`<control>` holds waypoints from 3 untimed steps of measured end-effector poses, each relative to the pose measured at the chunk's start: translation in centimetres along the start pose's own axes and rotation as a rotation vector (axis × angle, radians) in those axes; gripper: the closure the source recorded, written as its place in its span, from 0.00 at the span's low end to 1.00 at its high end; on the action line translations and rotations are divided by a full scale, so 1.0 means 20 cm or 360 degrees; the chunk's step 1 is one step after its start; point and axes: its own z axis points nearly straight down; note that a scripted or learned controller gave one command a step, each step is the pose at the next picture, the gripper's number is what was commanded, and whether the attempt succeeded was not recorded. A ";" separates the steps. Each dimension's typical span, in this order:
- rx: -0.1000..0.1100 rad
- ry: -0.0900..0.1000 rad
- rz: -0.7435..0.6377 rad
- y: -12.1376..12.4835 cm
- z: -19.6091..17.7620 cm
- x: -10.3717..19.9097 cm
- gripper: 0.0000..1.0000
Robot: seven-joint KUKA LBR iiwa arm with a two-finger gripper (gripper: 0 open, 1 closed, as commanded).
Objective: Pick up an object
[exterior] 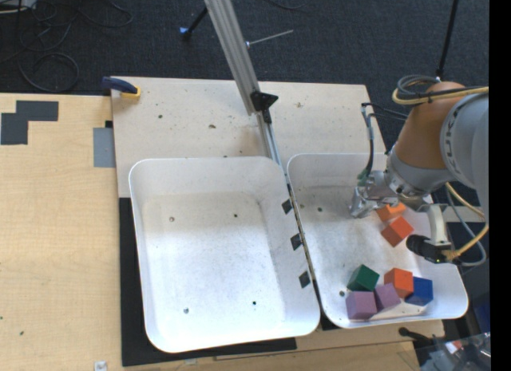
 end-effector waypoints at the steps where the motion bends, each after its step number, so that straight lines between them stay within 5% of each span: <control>1: -0.0011 -0.0003 -0.0007 0.03 -0.31 -0.02 1.00; 2: -0.0012 -0.0004 -0.0012 0.03 -0.63 -0.03 1.00; 3: -0.0006 -0.0002 -0.0013 0.03 -0.73 -0.04 1.00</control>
